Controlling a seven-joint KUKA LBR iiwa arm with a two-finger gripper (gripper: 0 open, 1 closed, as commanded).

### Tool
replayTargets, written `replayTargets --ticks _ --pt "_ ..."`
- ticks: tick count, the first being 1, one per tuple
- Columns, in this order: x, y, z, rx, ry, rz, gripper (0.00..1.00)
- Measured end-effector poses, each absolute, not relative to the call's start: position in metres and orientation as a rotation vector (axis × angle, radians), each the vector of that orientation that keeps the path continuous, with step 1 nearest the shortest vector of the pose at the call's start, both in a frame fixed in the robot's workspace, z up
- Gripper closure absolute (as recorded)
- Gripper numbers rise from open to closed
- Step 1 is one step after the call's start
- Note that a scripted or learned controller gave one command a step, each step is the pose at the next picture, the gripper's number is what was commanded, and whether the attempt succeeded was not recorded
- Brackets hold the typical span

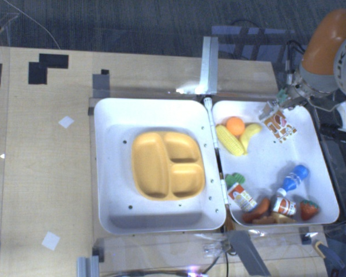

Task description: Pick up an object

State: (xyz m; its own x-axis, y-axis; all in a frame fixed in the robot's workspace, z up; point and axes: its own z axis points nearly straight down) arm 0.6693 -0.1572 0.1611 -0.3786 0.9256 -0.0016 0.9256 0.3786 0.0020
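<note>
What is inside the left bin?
The left bin holds one yellow divided tray, its three compartments bare. Whatever lies beneath the tray is covered.

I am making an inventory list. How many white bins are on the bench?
2. The left bin holds a yellow divided tray. The right bin, touching it, holds the small toy food items.

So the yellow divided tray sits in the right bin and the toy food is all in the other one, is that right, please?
Not quite: the camera view shows the yellow divided tray in the left bin. The toy food, such as the corn and the orange, is all in the other one, the right bin.
</note>
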Motion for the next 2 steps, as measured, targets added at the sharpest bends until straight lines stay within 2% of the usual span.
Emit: replayTargets --ticks 1,2 --pt "0.617 -0.131 0.162 1.893 2.502 0.005 1.0" --pt "0.608 -0.164 0.193 1.893 2.497 0.005 1.0"
